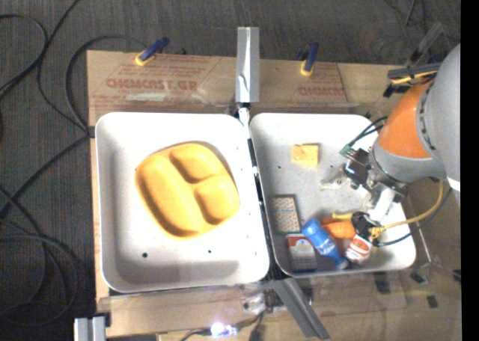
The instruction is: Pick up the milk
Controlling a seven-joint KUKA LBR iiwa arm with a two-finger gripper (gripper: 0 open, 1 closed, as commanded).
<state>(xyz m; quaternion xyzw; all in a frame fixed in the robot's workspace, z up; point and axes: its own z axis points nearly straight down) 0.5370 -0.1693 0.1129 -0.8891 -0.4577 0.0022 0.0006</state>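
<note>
Camera view: I see the gripper (pixel 353 169) over the right side of the right bin (pixel 329 124), the arm reaching in from the right. I cannot tell whether it is spread or pressed together, and I see nothing in it. The milk (pixel 299 248), a red-and-white carton as far as I can judge, lies below and left of the gripper, well apart from it, at the bin's front wall. A blue bottle (pixel 323 241) lies against the carton, between it and the gripper. A yellow sponge (pixel 304 154) lies left of the gripper. Far left, the left bin (pixel 120 257) bears a yellow divided plate (pixel 187 188).
</note>
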